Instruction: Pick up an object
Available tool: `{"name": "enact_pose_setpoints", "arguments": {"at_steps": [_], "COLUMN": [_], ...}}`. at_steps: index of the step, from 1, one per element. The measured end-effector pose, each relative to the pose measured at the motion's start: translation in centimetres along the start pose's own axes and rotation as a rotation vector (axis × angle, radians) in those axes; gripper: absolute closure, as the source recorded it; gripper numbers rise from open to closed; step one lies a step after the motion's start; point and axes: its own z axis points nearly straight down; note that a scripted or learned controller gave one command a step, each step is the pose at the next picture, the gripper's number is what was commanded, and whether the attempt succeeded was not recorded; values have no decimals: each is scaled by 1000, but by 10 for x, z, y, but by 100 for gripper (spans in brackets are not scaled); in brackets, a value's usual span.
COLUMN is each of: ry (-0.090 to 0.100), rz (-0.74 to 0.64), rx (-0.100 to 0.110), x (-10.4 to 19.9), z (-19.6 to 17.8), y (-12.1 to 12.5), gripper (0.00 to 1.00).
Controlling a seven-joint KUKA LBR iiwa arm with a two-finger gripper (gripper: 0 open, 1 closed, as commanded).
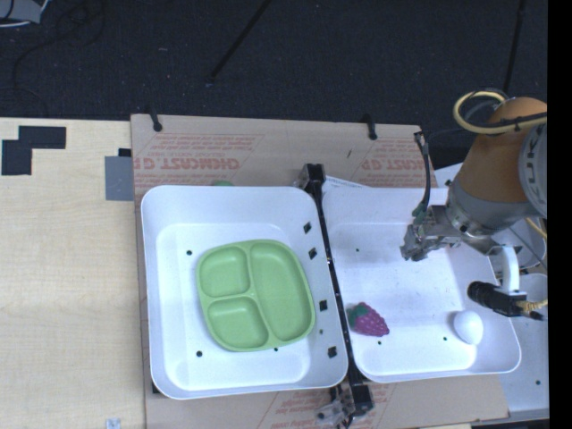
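Purple toy grape cluster (pixel 368 319), one of it, lies on the floor of the right bin (pixel 420 365), near that bin's left wall and front edge. One white ball (pixel 467 326) sits in the same bin toward its front right corner, well apart from the grapes. The claw (pixel 416 247) hangs over the bin's rear middle, apart from both; how far open it is cannot be told, and nothing shows in its grasp. One green three-compartment plate (pixel 255 294) lies in the left bin (pixel 170 329)
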Motion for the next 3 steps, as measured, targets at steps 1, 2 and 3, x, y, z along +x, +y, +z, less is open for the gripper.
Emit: {"name": "enact_pose_setpoints", "arguments": {"at_steps": [1, 2, 3], "ry": [-1, -1, 2], "rz": [0, 0, -2], "rx": [-1, -1, 6], "x": [-6, -6, 39], "z": [-56, -117, -117], "y": [10, 18, 4], "gripper": [100, 100, 100]}}
